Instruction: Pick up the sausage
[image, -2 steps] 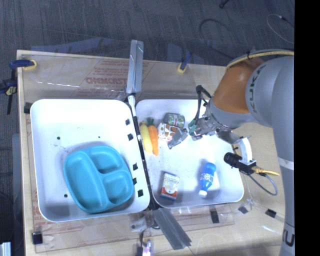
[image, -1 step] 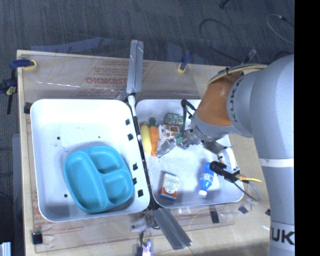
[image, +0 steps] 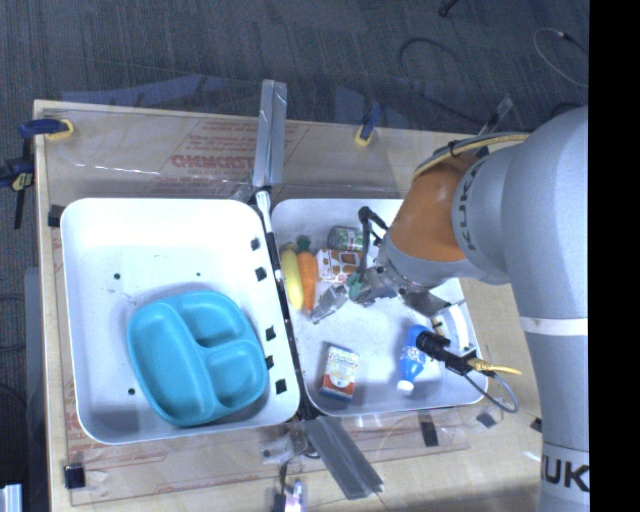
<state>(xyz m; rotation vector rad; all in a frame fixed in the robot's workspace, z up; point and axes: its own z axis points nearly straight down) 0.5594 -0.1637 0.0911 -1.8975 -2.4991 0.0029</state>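
Note:
My gripper (image: 330, 300) is low in the right bin (image: 380, 400), just right of an orange carrot (image: 308, 282) and a yellow banana (image: 291, 279) that lie side by side along the bin's left wall. The gripper's tip points toward the carrot's lower end. The grey arm with its orange band (image: 435, 215) covers the bin's back right part and hides whatever lies under it.
A small can (image: 346, 238) and a printed carton (image: 340, 265) sit behind the gripper. A juice box (image: 340, 372) and a blue and white bottle (image: 413, 362) lie toward the front. The left bin (image: 100, 250) holds a blue divided tray (image: 195, 355).

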